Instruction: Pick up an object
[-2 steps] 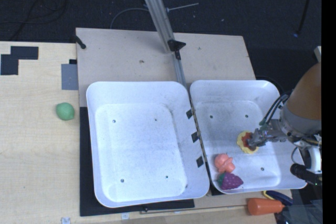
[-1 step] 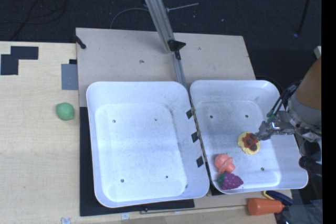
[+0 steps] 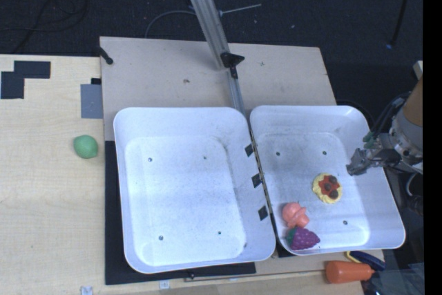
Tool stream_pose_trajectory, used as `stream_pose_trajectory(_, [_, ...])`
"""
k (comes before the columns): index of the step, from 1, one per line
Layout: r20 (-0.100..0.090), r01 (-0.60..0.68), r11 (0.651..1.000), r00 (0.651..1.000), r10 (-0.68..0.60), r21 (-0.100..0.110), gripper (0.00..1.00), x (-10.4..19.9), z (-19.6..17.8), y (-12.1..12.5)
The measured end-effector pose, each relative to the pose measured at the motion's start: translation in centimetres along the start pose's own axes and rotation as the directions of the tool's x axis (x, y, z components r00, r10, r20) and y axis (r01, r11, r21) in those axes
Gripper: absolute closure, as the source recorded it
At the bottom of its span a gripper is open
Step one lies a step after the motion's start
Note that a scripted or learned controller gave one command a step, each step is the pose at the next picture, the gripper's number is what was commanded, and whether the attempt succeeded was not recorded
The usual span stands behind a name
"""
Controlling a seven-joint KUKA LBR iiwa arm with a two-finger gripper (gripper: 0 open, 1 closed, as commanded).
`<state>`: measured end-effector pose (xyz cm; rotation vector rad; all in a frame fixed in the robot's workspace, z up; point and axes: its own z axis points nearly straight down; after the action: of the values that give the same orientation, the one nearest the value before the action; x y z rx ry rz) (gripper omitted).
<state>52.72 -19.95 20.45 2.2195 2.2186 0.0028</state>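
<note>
In the right bin (image 3: 311,128) lie three toys: a yellow piece with red and dark topping (image 3: 327,188) near the right side, a pink-orange toy (image 3: 295,213) toward the front, and a purple grape bunch (image 3: 303,239) at the front wall. My gripper (image 3: 360,164) hangs at the bin's right rim, up and to the right of the yellow piece and apart from it. Nothing shows between its tips. The arm enters from the right edge.
The left bin (image 3: 138,128) sits beside the right one, with black clips (image 3: 256,179) along the shared wall. A green ball (image 3: 85,146) rests on the bench at left. An orange toy (image 3: 349,271) lies below the right bin. A metal rail (image 3: 210,14) slants behind.
</note>
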Motion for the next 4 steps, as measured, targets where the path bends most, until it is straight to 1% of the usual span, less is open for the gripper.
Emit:
stream_pose_trajectory(1, [-0.002, 0.005, 1.0, 1.0, -0.005, 0.003, 1.0, 5.2, -1.2, 2.2])
stream_pose_trajectory(2, [-0.002, 0.004, 1.0, 1.0, -0.004, 0.003, 1.0, 10.2, -2.3, 3.3])
stream_pose_trajectory(3, [-0.002, 0.004, 1.0, 1.0, -0.004, 0.005, 1.0, 15.5, -1.4, 5.1])
stream_pose_trajectory(4, [-0.002, 0.003, 1.0, 1.0, -0.003, 0.005, 1.0, 20.8, -0.7, 6.3])
